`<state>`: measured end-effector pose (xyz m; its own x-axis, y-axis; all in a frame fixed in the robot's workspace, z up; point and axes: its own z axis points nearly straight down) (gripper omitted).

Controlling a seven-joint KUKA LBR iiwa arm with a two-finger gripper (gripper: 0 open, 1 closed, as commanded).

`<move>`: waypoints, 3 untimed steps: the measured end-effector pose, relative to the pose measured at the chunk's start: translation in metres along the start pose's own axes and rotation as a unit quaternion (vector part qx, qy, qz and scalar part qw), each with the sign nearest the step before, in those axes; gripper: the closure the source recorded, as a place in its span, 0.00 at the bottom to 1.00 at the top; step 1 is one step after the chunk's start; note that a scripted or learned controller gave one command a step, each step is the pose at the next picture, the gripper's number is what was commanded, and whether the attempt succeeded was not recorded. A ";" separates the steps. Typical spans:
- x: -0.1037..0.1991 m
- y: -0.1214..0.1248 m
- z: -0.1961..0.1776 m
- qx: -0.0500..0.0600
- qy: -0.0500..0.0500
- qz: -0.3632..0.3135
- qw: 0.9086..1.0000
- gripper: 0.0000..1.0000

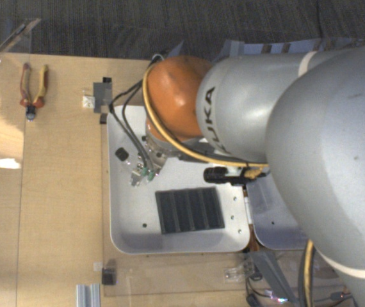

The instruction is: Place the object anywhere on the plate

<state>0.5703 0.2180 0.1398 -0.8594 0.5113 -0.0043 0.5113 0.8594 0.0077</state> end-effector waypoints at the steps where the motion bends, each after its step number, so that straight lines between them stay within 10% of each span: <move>1: -0.046 0.049 -0.085 -0.001 -0.001 -0.172 0.985 1.00; 2: -0.069 0.061 -0.096 0.001 0.000 0.208 0.978 1.00; 3: -0.069 0.063 -0.108 -0.001 -0.002 0.206 0.979 1.00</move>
<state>0.6607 0.2363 0.2488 -0.5810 0.8139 -0.0051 0.8138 0.5810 0.0118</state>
